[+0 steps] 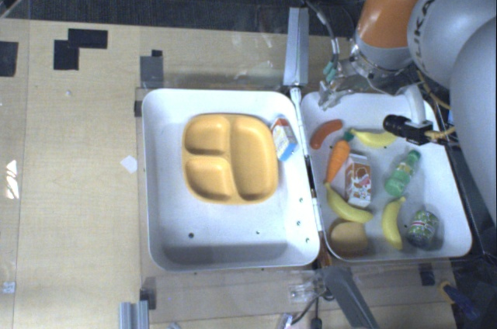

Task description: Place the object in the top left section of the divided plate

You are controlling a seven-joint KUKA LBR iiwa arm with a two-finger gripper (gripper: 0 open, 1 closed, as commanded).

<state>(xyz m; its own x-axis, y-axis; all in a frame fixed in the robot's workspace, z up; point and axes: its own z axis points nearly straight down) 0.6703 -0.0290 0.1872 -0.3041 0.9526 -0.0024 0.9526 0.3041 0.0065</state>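
Note:
A yellow divided plate [231,157] lies in the left white bin [159,195], with two small sections on its left and one long section on its right. Nothing lies in its top left section [206,135]. A small red, white and blue carton [283,140] rests against the plate's right rim, beside the bin wall. My gripper [331,92] hangs over the top left corner of the right bin [460,230], just above a red sausage [326,133]. It stands open with nothing between its fingers.
The right bin also holds a carrot [337,158], a juice box [358,180], three bananas [373,138] [347,207] [393,222], a green bottle [401,173], a can [423,227] and a brown round fruit [349,237]. A metal post [293,48] stands between the bins at the back.

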